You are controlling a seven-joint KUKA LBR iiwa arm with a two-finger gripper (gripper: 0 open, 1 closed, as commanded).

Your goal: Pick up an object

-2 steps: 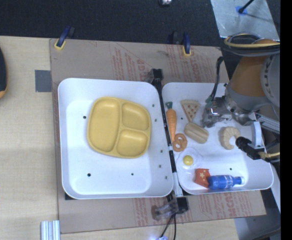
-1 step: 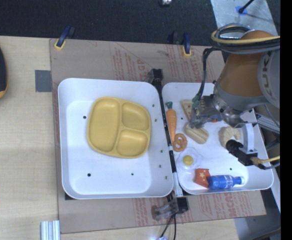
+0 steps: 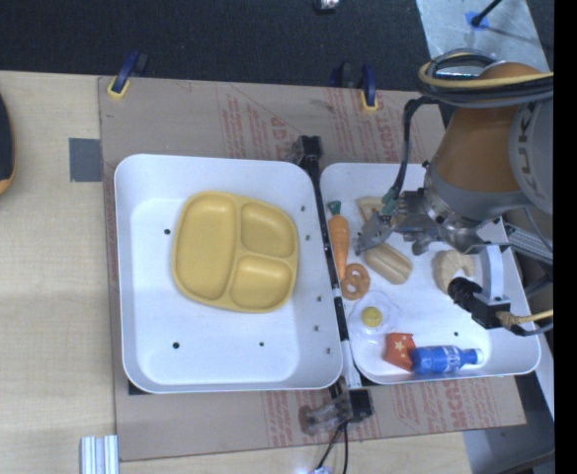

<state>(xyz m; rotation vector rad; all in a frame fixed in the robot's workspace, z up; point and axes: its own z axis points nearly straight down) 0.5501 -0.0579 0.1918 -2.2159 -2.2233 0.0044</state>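
The claw (image 3: 379, 227) hung over the right bin (image 3: 526, 363), and whether it was spread or pressed together could not be told. A bread roll (image 3: 388, 263) lay just below it, a carrot (image 3: 339, 245) just left, neither gripped.

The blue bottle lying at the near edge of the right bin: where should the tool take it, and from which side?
Probably across the middle of the blue bottle, from straight above. It lies on its side, long axis along the bin's near wall, so the fingers should straddle its narrow width. The red block touching its left end rules that end out.
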